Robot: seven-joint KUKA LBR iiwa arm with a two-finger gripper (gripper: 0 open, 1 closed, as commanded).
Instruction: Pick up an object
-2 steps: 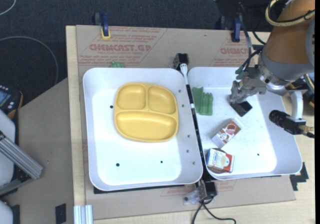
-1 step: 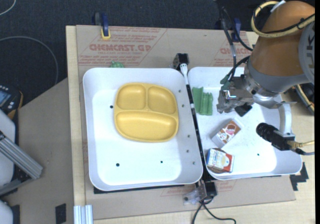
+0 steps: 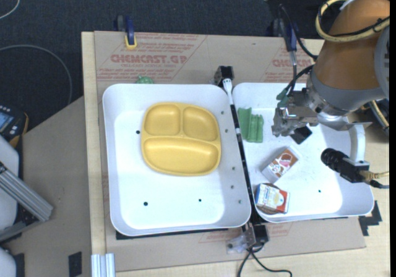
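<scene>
Nearest us, at the right bin's (image 3: 346,208) front edge, we see a small carton (image 3: 271,198). Just behind it lies a small packet (image 3: 279,165), tilted. Farther back the gripper (image 3: 286,122) hangs over that bin; we cannot tell how its jaws stand, and we see nothing in them. The packet lies at about six o'clock from the gripper, apart from it. A green block (image 3: 250,125) sits at nine o'clock, just beside it. A yellow divided plate (image 3: 180,138) rests in the left bin (image 3: 124,195).
</scene>
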